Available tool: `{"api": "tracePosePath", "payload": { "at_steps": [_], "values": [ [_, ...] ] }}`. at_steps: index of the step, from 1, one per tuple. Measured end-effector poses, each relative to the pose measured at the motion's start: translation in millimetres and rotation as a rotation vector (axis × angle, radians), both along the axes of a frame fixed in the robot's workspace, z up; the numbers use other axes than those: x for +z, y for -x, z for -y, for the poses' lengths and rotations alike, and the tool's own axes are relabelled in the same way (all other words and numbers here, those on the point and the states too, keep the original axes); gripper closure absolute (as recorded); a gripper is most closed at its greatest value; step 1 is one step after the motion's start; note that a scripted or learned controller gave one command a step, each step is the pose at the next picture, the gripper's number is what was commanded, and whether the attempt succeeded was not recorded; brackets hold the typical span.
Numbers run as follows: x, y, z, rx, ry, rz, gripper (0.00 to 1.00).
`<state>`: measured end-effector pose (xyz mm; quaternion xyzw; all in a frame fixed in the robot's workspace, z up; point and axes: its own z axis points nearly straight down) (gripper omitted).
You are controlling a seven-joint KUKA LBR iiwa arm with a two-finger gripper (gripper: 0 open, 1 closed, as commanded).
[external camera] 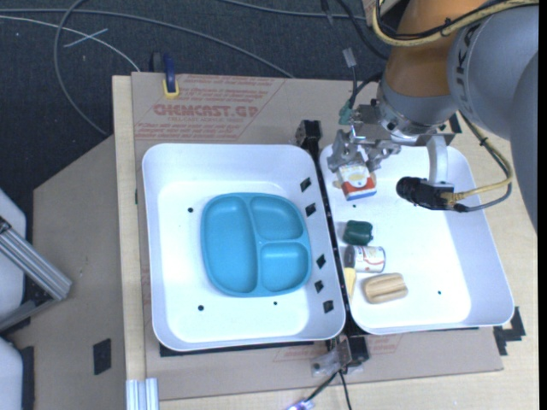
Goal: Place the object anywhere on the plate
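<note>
Two bins (162, 254) sitting side by side; end effector (355, 156) hovering at red-and-white carton (357, 183) in right bin, grip unclear. Blue plate (255, 243) waiting left. Risking a slip, carton lying close against bin wall.

Plate (255, 254) blue — bins (171, 229) white — arm (504, 58) grey, orange band.

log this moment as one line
gripper over right bin, at small carton | blue plate bare in left bin | object not yet placed
</note>
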<state>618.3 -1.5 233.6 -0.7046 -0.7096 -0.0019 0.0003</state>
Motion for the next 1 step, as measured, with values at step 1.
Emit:
{"api": "tracePosePath", "payload": {
  "at_steps": [1],
  "values": [
    [-10.2,-4.4,-55.7,0.0,0.0,-0.002,1.0]
  ]
}}
